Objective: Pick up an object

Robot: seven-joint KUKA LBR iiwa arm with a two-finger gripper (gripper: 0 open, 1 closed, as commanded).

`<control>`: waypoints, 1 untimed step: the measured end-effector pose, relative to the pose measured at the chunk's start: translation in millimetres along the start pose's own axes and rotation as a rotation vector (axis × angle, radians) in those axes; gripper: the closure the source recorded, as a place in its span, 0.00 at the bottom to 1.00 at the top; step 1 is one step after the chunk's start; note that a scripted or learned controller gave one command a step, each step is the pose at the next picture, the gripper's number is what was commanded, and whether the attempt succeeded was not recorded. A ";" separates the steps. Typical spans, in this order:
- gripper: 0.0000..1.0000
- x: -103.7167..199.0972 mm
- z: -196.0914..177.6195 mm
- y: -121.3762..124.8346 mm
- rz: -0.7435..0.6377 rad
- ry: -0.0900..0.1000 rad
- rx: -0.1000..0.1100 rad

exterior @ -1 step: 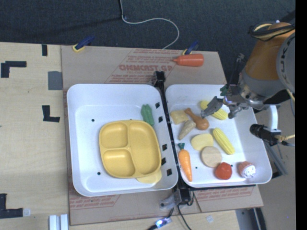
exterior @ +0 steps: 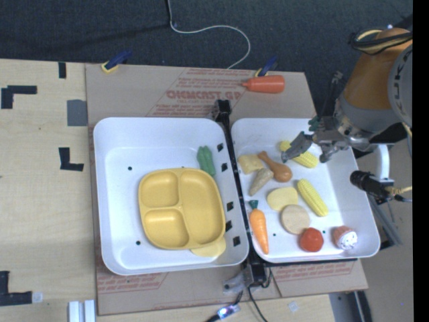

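**Things you can only see part of**

The yellow tray (exterior: 181, 206) covers most of a pale yellow piece (exterior: 209, 249) and the bottom of the green vegetable (exterior: 205, 159). The gripper (exterior: 310, 149) hides part of a small corn cob (exterior: 305, 158). The grey arm (exterior: 382, 86) is cut off at the right edge. The desk (exterior: 40, 180) runs off the left edge.

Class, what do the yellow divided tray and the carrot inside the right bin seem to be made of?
Yellow divided tray: likely moulded plastic, given its even colour and smooth, soft sheen. Carrot: probably toy plastic or rubber, uniformly orange with a tidy green tip, too neat for real produce.
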State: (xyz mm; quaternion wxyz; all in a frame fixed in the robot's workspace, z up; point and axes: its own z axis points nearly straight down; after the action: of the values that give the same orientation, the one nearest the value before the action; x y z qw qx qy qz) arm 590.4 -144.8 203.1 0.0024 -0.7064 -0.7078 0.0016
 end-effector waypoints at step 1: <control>0.00 4.1 63.8 5.6 -0.001 0.000 0.006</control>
State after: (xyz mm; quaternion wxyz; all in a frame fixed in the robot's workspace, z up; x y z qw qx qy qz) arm 595.7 -140.6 139.3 0.0046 -0.7061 -0.7081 0.0034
